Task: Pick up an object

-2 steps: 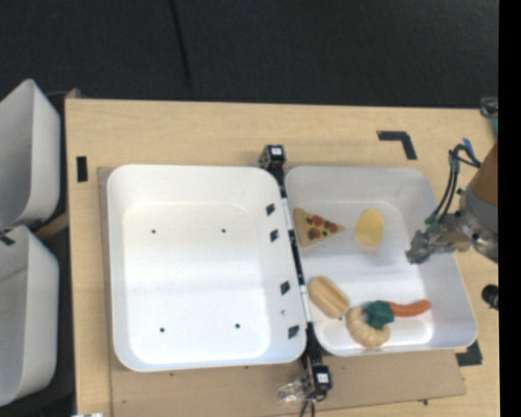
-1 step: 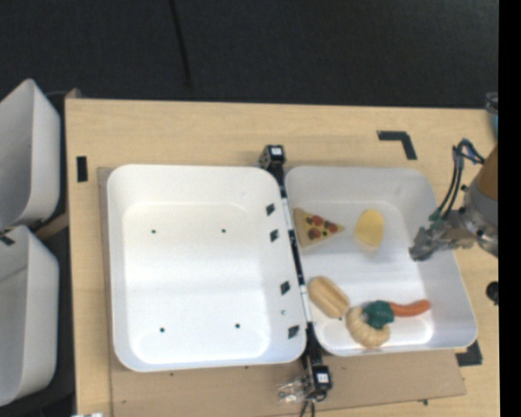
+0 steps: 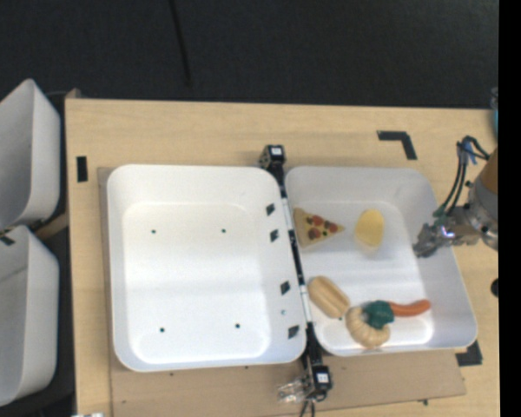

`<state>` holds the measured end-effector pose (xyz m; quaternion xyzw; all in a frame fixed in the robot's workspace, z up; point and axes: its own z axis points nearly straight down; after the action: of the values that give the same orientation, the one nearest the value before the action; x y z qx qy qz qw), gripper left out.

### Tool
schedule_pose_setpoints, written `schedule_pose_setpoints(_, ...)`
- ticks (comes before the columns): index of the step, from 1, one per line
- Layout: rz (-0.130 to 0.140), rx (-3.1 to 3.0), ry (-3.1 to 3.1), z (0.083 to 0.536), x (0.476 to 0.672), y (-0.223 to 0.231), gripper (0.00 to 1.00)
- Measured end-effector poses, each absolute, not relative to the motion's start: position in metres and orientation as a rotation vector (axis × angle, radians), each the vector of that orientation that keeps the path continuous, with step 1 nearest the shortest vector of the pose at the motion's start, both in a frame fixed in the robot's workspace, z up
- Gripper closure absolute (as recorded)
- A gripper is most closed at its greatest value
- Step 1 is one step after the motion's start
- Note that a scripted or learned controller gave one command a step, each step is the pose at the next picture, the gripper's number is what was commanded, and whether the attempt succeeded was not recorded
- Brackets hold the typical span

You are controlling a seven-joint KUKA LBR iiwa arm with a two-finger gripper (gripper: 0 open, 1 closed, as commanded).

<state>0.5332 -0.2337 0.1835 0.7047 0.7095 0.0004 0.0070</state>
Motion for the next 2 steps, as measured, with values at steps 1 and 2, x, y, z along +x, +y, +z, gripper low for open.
schedule_pose_setpoints(1, 0.002, 2.198, 2.219, 0.194, 0.534, -0.235, 1.00)
schedule_pose_setpoints(2, 0.002, 2.192, 2.220, 0.205, 0.534, -0.237, 1.00)
